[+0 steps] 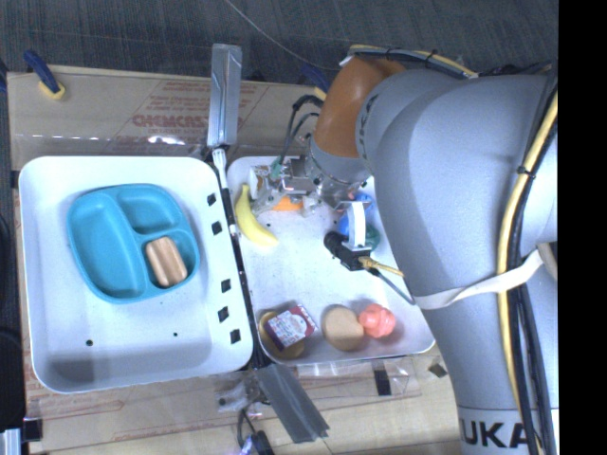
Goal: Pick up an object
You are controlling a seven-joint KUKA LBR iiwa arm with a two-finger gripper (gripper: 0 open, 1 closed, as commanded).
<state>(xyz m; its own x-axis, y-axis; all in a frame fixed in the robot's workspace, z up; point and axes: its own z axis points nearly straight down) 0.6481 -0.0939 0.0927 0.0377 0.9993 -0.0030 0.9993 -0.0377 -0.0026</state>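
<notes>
Near edge of right bin (285, 282): brown bowl with red packet (289, 328), tan roll (343, 327), pink ball (377, 320) in a row. Left bin (57, 349) has blue tray (119, 240), hot dog (166, 261) in its right pocket. Further back, banana (252, 218) along right bin's left wall. Gripper (289, 190) low at far end, just beside banana; fingers lost in clutter, cannot tell if apart or together. Arm (446, 188) covers bin's right side.

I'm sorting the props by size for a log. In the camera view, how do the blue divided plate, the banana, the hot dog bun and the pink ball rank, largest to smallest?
1. blue divided plate, by far the largest
2. banana
3. hot dog bun, shorter than the banana but thicker, so this pair is close
4. pink ball
</notes>
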